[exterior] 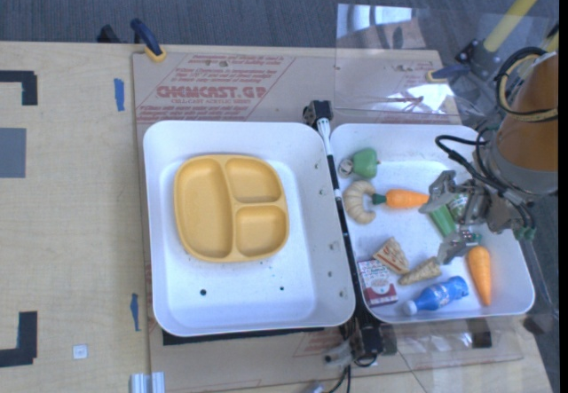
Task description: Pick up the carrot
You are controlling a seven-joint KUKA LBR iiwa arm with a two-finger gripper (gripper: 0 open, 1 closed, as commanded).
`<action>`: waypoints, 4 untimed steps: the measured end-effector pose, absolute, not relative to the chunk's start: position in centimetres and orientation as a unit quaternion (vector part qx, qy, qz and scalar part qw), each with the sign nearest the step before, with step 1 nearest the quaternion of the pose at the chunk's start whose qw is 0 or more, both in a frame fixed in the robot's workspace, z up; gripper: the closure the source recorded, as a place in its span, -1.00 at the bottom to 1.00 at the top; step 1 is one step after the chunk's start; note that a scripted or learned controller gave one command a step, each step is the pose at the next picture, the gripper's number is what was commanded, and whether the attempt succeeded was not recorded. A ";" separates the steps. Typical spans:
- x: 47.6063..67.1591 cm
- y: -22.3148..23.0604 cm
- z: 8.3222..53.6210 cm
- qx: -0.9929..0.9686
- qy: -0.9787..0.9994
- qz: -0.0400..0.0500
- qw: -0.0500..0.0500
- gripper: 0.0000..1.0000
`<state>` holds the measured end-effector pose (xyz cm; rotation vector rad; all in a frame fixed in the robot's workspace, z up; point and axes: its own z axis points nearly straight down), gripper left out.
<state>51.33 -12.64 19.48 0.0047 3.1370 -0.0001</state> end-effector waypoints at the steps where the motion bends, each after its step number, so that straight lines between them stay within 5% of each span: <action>1: 57.3 -17.3 30.8 -0.167 0.986 -0.003 0.008 -1.00; 2: 62.2 -22.4 47.7 -0.245 0.970 -0.006 0.010 -1.00; 3: 66.8 -22.2 42.1 -0.419 0.908 0.000 0.004 -1.00; 4: 65.0 -22.0 15.2 -0.563 0.826 0.005 0.000 -1.00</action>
